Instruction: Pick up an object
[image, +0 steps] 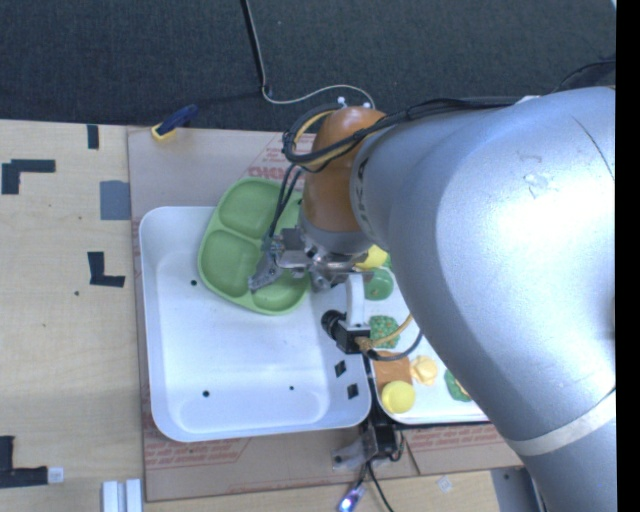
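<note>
— Looming closest to the lens is the arm's grey body, which sweeps in from the right and hides much of the right bin. What does the coming move turn on?

— On how the gripper sits against the green divided plate. That plate leans in the far right corner of the left bin, its long axis running from near left to far right, its far edge propped on the bin's rim.

— And the tool?

— It hangs directly over the plate's near right edge, touching or almost touching it, so the target is straight below, not off to a side.

— Are its fingers spread or pinched?

— That cannot be told; the dark metal parts blur against the green.

— The pose?

— The orange band stands above the wrist, pointing steeply down into the bin's corner.

— Anything else within reach?

— Small pieces in the right bin: a yellow ball, an orange block, green bits, all just beside the dividing rim.

— Likely snag?

— A thin, tilted rim may slip from the grip.
</note>
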